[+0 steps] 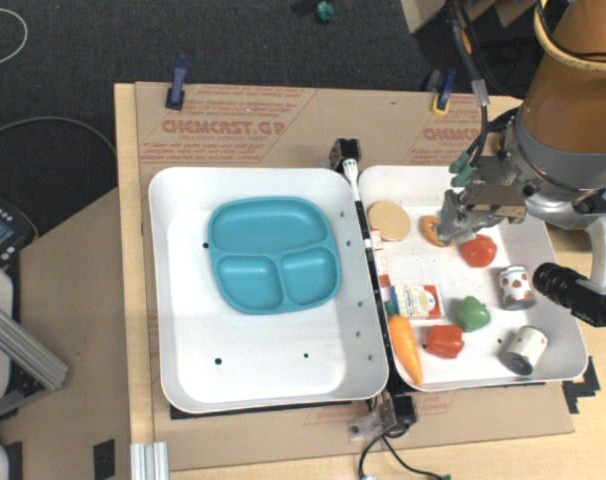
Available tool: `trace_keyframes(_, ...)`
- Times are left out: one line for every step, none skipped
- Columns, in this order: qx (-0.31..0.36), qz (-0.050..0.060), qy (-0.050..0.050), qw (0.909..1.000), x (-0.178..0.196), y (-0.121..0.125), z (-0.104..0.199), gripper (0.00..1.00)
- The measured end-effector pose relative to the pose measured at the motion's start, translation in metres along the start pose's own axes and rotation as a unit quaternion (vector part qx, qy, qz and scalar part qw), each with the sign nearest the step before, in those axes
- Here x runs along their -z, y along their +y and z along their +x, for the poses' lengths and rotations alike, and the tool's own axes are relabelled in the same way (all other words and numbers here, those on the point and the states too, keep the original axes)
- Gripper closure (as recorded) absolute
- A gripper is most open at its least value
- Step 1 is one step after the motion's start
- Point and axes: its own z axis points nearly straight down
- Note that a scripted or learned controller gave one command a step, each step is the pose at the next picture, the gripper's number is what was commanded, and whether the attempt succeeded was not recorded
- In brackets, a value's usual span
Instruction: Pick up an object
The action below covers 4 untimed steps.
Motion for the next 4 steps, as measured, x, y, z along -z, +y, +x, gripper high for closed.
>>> trace_keyframes(0.000,-0.001,0.000,1.0000,0.003,-0.006,0.014,1.00)
trace_keyframes(0.003,-0.004,0.000,1.0000,0.013,-0.006,0.086,1.00)
trace_keyframes(-0.003,0.000,0.000,1.0000,-0.011,-0.006,0.046,1.00)
trace_keyframes(0.001,0.002,0.000,1.0000,-0.065,0.006,0.078,1.00)
